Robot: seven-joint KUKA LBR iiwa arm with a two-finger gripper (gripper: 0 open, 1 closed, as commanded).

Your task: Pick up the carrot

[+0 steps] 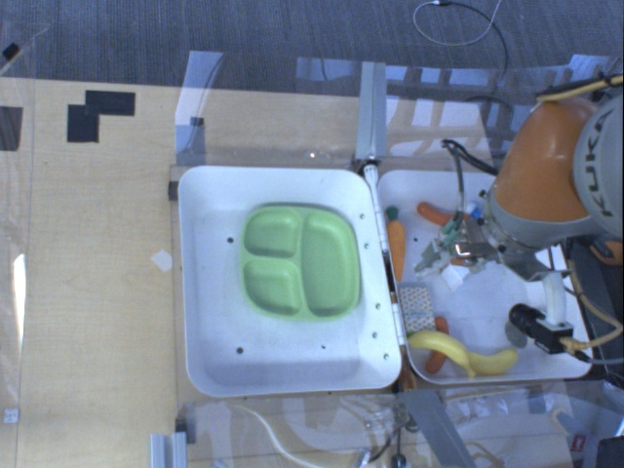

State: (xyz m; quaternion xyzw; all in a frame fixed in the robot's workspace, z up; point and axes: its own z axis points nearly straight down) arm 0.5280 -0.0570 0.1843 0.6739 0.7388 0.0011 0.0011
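Approach step: the gripper (450, 252), jaws spread and holding nothing, hovers right of the carrot (396, 247); next, shift left and descend.

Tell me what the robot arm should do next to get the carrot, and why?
Probably slide the gripper a little toward the left wall of the right bin, then lower it. The carrot lies along that wall, beside the gripper and not under it. Nothing shows between the jaws.
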